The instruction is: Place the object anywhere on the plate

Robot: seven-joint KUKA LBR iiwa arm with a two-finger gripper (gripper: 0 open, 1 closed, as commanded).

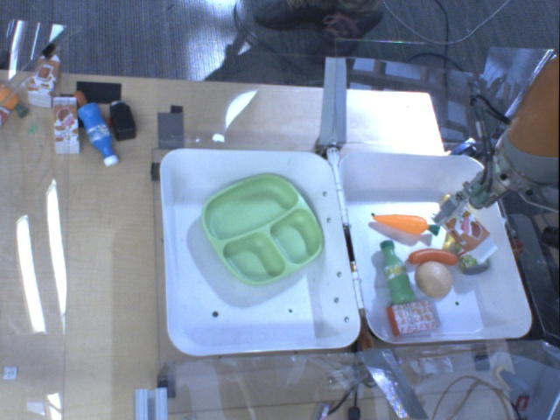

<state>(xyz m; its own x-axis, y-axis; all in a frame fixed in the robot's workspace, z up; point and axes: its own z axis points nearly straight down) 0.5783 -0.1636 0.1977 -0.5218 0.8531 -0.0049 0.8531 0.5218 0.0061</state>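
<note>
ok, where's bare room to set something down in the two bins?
Free: all three compartments of the green plate, and left bin floor around it. Right bin: bare far strip above the carrot. Crowded: near half, with bottle, egg, red packet.

cam: fixed overhead | slanted down | both bins [175, 261] in frame
</note>
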